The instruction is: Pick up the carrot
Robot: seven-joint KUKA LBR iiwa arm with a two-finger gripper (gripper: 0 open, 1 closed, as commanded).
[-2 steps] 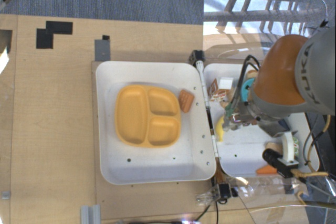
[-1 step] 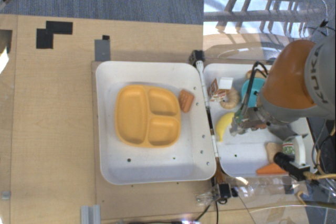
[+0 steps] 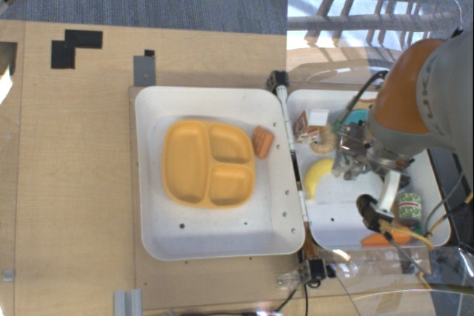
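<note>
The carrot [image 3: 386,238] is a small orange piece lying near the front edge of the right bin [image 3: 333,229], partly crossed by a dark cable. My gripper [image 3: 346,161] hangs over the middle of that bin, behind and to the left of the carrot and apart from it. It sits just right of a yellow fruit [image 3: 318,175]. The grey and orange arm hides much of the bin's right side.
A green can [image 3: 409,207] stands just behind the carrot. Packets and small food items [image 3: 309,126] lie at the right bin's back left. The left bin [image 3: 170,233] holds a yellow divided plate [image 3: 207,162] and a brown pastry [image 3: 263,142].
</note>
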